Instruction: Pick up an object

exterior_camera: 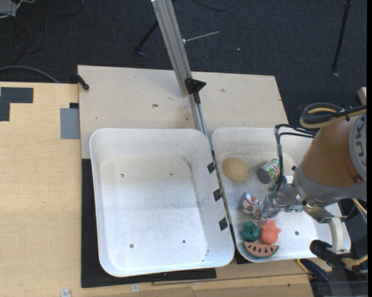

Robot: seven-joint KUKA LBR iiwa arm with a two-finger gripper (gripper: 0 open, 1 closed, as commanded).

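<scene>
the arm's gripper [274,202] sits low in the right white bin [295,234] beside the patterned crumpled can [251,205], its grasp indiscernible, and crowded toys could foul any pick.

I see two white bins on my bench: the left bin [152,200] is plain white with faint grey speckling, and the right bin [297,231] is the same white. In the right bin sits a tan, potato-coloured round object [235,169], a small can [270,171] with a green and white label, a white item with red and dark markings [250,205], a teal-green piece [249,231], a coral-pink piece [270,232], and a watermelon slice [261,250], red with dark seeds and a green rind. My arm [331,159] shows orange-brown above grey.
</scene>
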